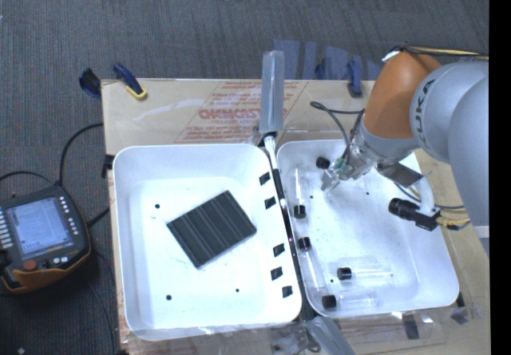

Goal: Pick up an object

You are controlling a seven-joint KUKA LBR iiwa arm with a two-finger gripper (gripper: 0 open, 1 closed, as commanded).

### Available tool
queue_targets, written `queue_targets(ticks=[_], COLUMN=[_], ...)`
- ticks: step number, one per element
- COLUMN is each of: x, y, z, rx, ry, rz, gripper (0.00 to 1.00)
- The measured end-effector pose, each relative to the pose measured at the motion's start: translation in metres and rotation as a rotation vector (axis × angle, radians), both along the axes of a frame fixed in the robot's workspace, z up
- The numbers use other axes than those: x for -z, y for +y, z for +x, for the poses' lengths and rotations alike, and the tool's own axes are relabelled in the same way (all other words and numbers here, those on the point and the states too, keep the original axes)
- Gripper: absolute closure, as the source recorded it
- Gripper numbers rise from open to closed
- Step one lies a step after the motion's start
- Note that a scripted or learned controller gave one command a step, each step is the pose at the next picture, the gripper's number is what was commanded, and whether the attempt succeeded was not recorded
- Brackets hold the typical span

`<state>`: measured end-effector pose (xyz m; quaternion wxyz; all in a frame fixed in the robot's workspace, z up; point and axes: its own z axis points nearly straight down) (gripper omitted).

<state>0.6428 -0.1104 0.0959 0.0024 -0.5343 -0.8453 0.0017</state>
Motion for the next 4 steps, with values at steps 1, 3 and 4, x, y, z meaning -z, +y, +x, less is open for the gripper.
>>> queue_targets(ticks=[1,3,4], x=[0.0,-0.092,0.008], y=[0.0,0.067,0.022], z=[0.0,0.002,0.002], rx=[0.0,0.018,0.028], ry=[0.001,-0.007,-0.006], rz=[0.0,0.0,0.001], gripper=[0.0,0.0,0.0])
